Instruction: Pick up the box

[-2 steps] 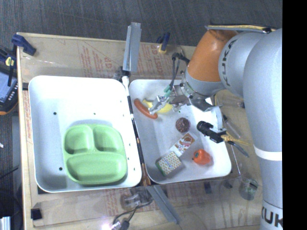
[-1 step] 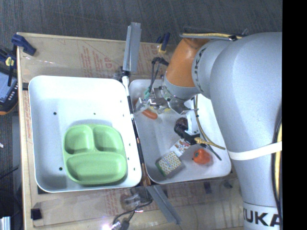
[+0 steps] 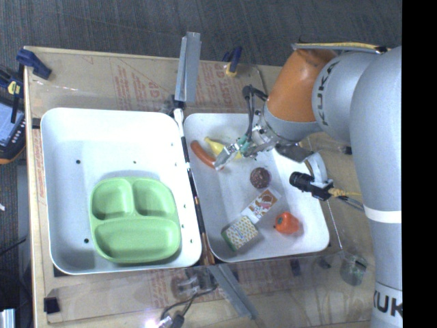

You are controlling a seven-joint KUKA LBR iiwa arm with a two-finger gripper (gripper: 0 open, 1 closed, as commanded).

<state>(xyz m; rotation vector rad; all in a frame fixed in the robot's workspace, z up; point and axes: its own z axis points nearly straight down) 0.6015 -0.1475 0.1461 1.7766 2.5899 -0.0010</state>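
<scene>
A small patterned box [image 3: 240,232] lies near the front edge of the right bin [image 3: 311,241]. Just behind it, tilted, rests a flat white and red carton [image 3: 261,206]. My gripper [image 3: 225,155] hangs low over the back left part of this bin, well away from both boxes. It is right beside an orange-red sausage [image 3: 202,153] and a yellow piece [image 3: 214,144]. Nothing shows held in it.
A brown round piece [image 3: 259,178] lies mid-bin and an orange-red tomato [image 3: 287,223] sits right of the boxes. The left bin [image 3: 61,135] holds a green divided tray [image 3: 135,220]. The grey arm [image 3: 355,94] covers the right bin's far right side.
</scene>
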